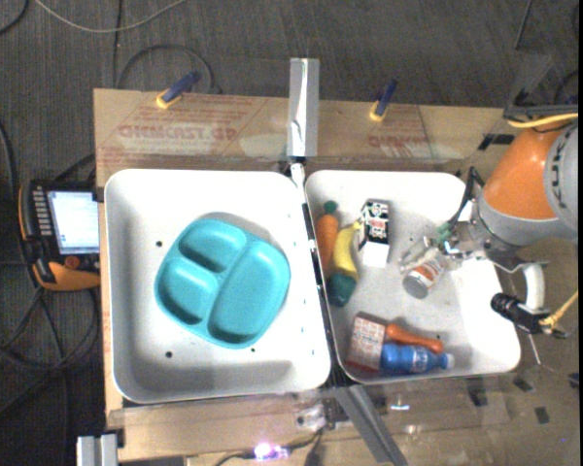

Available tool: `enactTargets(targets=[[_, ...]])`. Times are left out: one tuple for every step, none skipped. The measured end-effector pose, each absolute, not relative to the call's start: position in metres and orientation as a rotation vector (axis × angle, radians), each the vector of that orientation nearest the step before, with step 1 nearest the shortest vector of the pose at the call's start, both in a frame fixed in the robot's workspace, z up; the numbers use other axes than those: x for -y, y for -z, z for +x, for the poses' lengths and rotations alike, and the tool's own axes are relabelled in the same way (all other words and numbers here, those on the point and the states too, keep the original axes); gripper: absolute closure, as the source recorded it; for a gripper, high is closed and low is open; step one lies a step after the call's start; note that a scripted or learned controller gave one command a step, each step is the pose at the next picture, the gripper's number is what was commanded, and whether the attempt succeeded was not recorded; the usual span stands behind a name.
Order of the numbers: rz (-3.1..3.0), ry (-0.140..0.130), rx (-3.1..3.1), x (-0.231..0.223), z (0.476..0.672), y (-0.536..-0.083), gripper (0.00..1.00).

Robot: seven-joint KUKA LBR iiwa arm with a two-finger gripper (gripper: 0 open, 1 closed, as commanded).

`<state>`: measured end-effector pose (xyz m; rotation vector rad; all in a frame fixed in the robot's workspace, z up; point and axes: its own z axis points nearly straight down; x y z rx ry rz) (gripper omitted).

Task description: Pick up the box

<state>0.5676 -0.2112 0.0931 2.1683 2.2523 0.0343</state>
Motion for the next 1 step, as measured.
enactTargets(targets=[[2.172,-0.026,-2.252,0.2137,0.5670,-0.0986,1.00]])
